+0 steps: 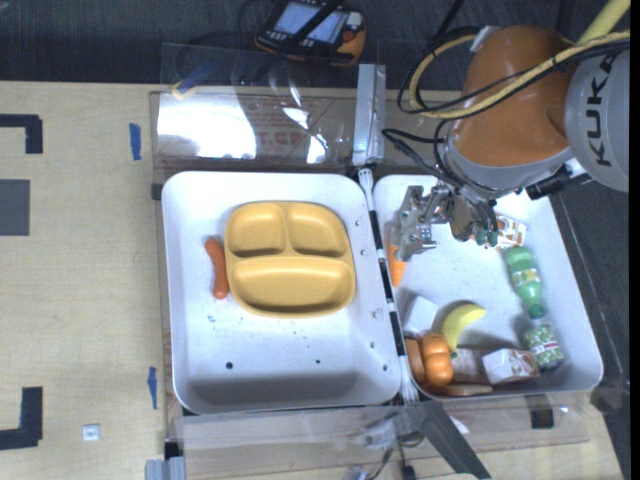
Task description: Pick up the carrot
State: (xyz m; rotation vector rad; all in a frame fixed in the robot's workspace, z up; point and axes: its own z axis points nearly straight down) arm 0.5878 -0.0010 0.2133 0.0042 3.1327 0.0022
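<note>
A small orange carrot (398, 270) lies against the left wall of the right bin (575, 298), with only its lower end showing. My gripper (410, 236) hangs directly over it, pointing down, and covers the carrot's upper part. I cannot tell whether the gripper touches or holds the carrot. The grey arm with its orange band (510, 98) reaches in from the upper right.
The left bin (190, 348) holds a yellow divided plate (290, 258) and a reddish sausage-shaped piece (217, 268) beside it. The right bin also holds a banana (462, 320), an orange round fruit (435, 360), two green bottles (524, 276) (543, 343) and small packets (505, 366).
</note>
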